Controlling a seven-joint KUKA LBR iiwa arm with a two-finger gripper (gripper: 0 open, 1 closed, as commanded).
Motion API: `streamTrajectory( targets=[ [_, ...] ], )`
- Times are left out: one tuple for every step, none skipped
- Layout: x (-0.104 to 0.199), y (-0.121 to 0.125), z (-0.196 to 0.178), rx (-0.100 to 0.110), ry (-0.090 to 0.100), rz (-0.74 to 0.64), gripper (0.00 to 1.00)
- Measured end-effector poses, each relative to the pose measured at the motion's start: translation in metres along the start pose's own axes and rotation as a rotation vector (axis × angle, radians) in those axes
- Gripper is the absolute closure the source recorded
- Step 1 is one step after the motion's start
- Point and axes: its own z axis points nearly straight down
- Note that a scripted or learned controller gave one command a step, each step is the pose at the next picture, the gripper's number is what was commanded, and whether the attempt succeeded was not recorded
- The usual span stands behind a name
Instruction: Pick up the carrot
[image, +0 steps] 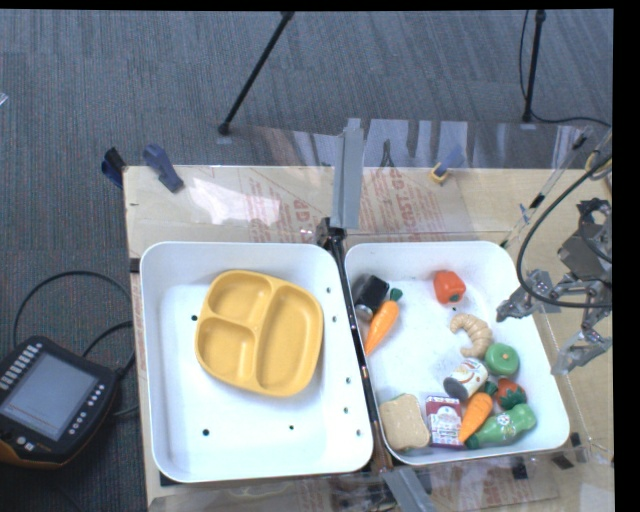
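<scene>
We see two orange plastic carrots in the right-hand shallow white bin (505, 262), and that's the hazard: the leaning carrot (476, 417) is wedged among crowded toys near the front wall, so a descent there could snag neighbours. The other carrot (382, 323) lies freer by the left wall, tapered, green-topped. The tool (558, 315) hangs outside the right rim, prongs spread, carrying nothing.

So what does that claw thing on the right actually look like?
The gripper is bare grey metal, with thin pointed fingers branching from a boxy grey head. Black cables loop around it. It looks skeletal, with no coloured markings that can be made out.
</scene>
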Motion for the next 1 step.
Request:
streamTrajectory(
  targets=[
    [-0.0595,0.0848,0.0374,-0.005,0.004,-0.199,0.00]
  ],
)
